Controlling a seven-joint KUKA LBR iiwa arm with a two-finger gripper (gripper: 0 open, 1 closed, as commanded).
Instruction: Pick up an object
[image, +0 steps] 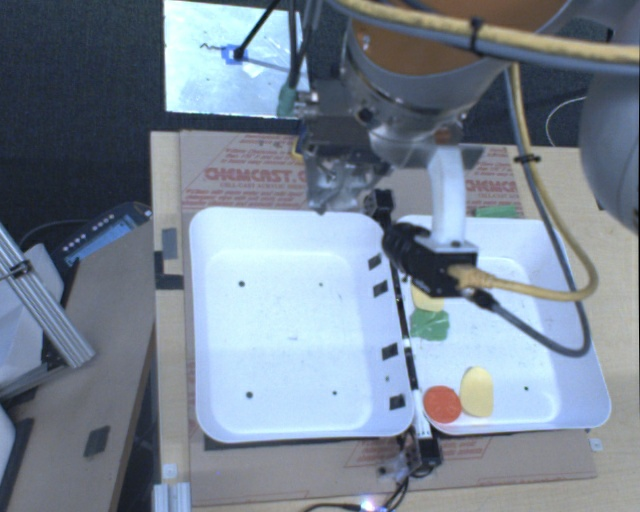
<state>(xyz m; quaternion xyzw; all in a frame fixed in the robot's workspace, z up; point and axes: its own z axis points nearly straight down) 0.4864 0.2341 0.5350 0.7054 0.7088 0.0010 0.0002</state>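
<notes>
**Nothing in my claw yet; the pick is all ahead**

My claw (336, 198) hangs over the far rim of the left-hand bin (290, 330), close to the corner where it meets the right-hand bin (545, 335). From this slanted view I cannot tell whether the claw is spread or pressed together. I see nothing caught in it.

Everything I could pick lies in the right-hand bin. A red disc (442, 404) sits at the near corner beside the dividing rims, with a yellow oval piece (478, 391) touching it or just beside it. Further in, by the same dividing edge, a green leaf-like piece (431, 324) lies against a pale yellow piece (424, 298), which my own wrist partly hides. A small green piece (497, 211) sits at that bin's far rim.

By my judgement the task has barely begun. No object is chosen, approached or gripped. What remains is to cross over the divider, settle above one piece, come down, close on it and lift it. The red disc and the yellow oval look the most open to reach, though their closeness could spoil a clean grip.
</notes>
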